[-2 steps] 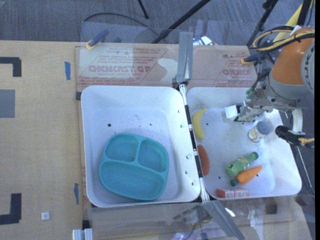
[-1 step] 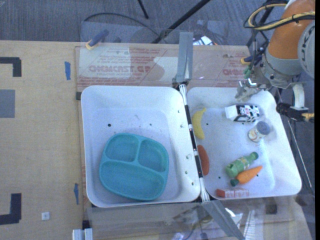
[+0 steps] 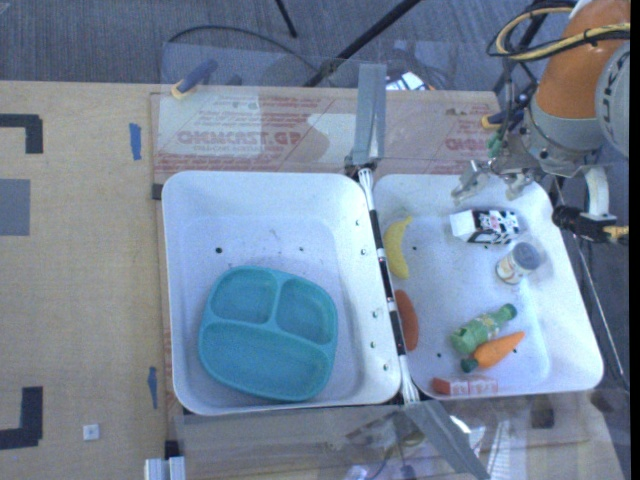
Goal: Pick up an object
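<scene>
My gripper (image 3: 496, 176) hangs over the back edge of the right bin (image 3: 570, 368), its fingers spread open with nothing between them. Just below it in the bin lies a small black-and-white carton (image 3: 486, 225). A round grey-and-tan piece (image 3: 520, 261) sits a little nearer, to the right. A yellow banana (image 3: 398, 246) and a red sausage-shaped toy (image 3: 405, 319) lie along the bin's left wall. At the front, a green bottle (image 3: 480, 330) and an orange carrot (image 3: 498, 349) lie touching each other, and a small red piece (image 3: 441, 385) rests by the front rim.
The left bin (image 3: 200, 208) holds a teal divided plate (image 3: 268, 333) at its front. A grey divider post (image 3: 369, 118) stands behind the seam between the bins. Cables and the arm's orange band (image 3: 580, 58) crowd the upper right.
</scene>
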### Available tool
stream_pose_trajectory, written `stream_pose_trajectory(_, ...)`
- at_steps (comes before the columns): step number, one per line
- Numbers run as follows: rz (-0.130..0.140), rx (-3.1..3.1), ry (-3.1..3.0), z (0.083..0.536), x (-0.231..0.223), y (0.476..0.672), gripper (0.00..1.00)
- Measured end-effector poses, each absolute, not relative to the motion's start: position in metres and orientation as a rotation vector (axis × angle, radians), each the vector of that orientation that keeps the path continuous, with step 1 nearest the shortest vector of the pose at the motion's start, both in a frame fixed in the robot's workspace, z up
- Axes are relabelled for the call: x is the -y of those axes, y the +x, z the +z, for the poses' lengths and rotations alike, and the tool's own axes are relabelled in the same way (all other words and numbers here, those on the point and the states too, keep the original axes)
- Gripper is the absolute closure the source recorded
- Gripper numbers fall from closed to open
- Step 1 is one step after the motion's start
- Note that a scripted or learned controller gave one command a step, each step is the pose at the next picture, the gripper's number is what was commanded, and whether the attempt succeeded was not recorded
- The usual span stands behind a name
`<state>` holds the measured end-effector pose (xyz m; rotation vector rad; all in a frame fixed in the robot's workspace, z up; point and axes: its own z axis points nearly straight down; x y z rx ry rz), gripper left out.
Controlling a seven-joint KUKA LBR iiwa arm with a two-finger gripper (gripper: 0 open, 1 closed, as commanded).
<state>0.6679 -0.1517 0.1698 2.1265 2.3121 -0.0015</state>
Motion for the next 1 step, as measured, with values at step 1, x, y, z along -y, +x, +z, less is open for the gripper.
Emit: stream_pose_trajectory(1,0.016,-2.317,2.090,0.1140,0.1702,0.6532,0.00)
